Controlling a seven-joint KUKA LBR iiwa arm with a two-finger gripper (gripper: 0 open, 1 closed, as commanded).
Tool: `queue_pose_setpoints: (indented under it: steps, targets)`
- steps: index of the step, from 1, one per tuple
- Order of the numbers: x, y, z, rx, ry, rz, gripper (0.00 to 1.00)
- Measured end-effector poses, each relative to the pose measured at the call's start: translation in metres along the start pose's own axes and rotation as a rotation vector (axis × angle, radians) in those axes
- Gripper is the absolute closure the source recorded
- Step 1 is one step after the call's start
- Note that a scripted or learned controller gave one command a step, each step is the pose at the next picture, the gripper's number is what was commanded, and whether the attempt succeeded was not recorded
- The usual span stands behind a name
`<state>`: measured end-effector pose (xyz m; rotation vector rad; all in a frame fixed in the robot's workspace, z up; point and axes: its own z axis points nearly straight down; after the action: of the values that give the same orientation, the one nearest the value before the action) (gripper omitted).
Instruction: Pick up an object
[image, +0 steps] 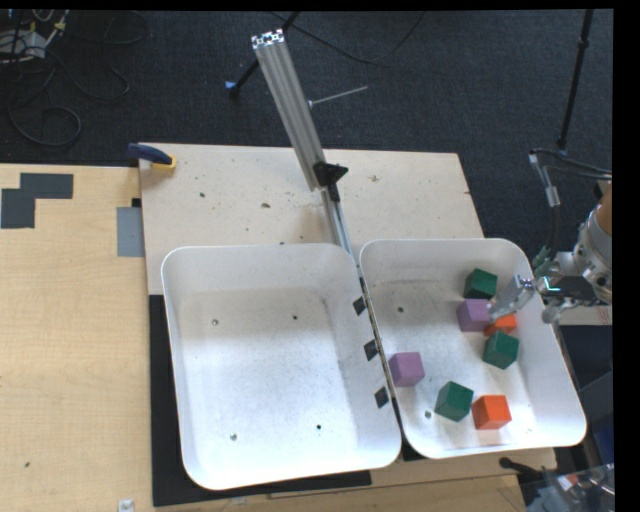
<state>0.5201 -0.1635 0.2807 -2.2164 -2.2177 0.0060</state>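
Two white bins sit side by side on the bench. The left bin (200, 290) takes the centre and lower left of the frame; the right bin (430, 262) takes the lower right.

The right bin holds seven blocks. A green block (480, 283) lies near the upper right of the bin, with a purple block (473, 315) just below it, close or touching. A small orange block (504, 322) sits just right of that purple one, and a second green block (500, 350) lies directly below the orange. A second purple block (406, 368) rests toward the bin's left wall. Near the lower edge a third green block (454, 400) and a larger orange block (491, 411) lie beside each other.

The arm enters at the right edge of the frame. The gripper (520, 292) is over the right part of the right bin, directly above the small orange block and just right of the upper green and purple pair. Whether it touches the small orange block cannot be told. Finger state: cannot tell at this resolution; no block is visibly held between them.

A slanted metal rail (295, 110) runs from the top centre down to the seam between the bins.
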Motion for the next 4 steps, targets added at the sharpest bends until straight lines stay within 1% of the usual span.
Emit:
queue_pose_setpoints:
  steps: [1, 2, 3, 4]
  targets:
    - [-0.001, 0.0, -0.002, -0.004, -0.001, 0.002, 0.0]
    - [0.004, 0.002, 0.042, 0.001, 0.001, 0.001, 0.0]
    - [-0.004, 0.005, 0.101, 0.002, 0.001, 0.002, 0.0]
    - [0.001, 0.014, 0.155, 0.002, 0.001, 0.003, 0.0]
